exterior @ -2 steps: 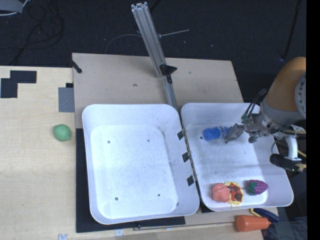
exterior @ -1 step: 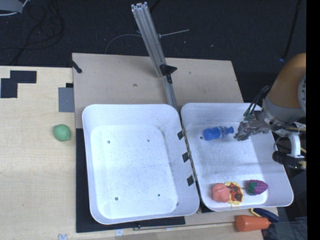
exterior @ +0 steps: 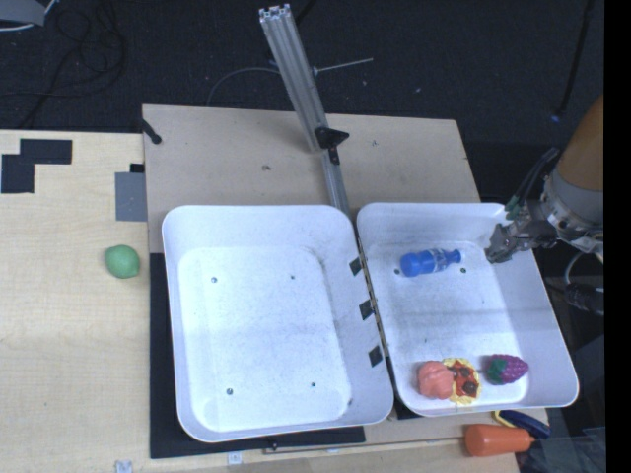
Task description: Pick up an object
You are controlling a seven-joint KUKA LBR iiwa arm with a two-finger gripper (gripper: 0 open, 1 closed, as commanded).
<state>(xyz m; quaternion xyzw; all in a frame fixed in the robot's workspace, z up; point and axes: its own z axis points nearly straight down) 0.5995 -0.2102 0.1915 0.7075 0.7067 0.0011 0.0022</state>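
A blue bottle (exterior: 429, 262) lies on its side in the upper part of the right bin (exterior: 532, 304). Near that bin's front edge rest a pink and yellow toy (exterior: 446, 379) and a purple grape-like toy (exterior: 505, 368). My gripper (exterior: 500, 245) hovers over the bin's upper right edge, to the right of the blue bottle and apart from it. I see nothing between its dark fingers.
The left bin (exterior: 197, 235) stands beside the right one. A green ball (exterior: 122, 261) lies on the bench to the left. An orange carrot-like toy (exterior: 496, 439) sits outside the right bin's front edge. A metal rail (exterior: 301, 77) slants at the back.
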